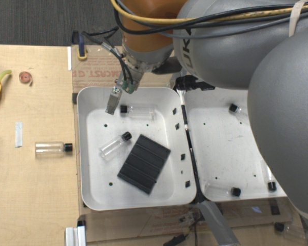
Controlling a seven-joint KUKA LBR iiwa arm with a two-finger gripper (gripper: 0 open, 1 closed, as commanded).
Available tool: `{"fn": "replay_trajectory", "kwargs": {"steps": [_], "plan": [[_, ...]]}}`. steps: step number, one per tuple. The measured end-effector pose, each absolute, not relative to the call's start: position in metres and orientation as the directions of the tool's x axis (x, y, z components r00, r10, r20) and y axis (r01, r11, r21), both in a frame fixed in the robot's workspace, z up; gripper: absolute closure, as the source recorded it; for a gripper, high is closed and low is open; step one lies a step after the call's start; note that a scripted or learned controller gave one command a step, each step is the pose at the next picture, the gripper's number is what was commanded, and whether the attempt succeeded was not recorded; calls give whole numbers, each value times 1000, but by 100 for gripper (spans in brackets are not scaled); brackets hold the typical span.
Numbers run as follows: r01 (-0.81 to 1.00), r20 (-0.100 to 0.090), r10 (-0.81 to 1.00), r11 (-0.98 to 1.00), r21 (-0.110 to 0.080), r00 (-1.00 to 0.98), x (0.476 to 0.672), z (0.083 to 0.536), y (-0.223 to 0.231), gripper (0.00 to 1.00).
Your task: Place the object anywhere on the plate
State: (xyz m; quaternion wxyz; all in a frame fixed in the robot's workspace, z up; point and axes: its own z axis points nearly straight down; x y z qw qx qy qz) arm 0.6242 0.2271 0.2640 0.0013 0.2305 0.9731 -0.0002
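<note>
A black ridged rectangular plate lies tilted in the left bin, near its middle. Two clear vials with black caps lie in the same bin. One vial rests just left of the plate's upper corner. The other vial lies near the bin's back wall, cap pointing left. My gripper hangs low over the bin's back left part, its tip just left of that back vial's cap. Nothing can be seen held in it.
A third clear vial lies on the wooden bench left of the bins, beside a small white strip. The right bin holds small black bits near its corners. The arm's bulk covers the upper right.
</note>
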Motion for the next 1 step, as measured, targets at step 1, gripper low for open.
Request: {"fn": "replay_trajectory", "kwargs": {"steps": [1], "plan": [[502, -3, 502, 865, 1, -865, 624, 367, 135, 0]]}}
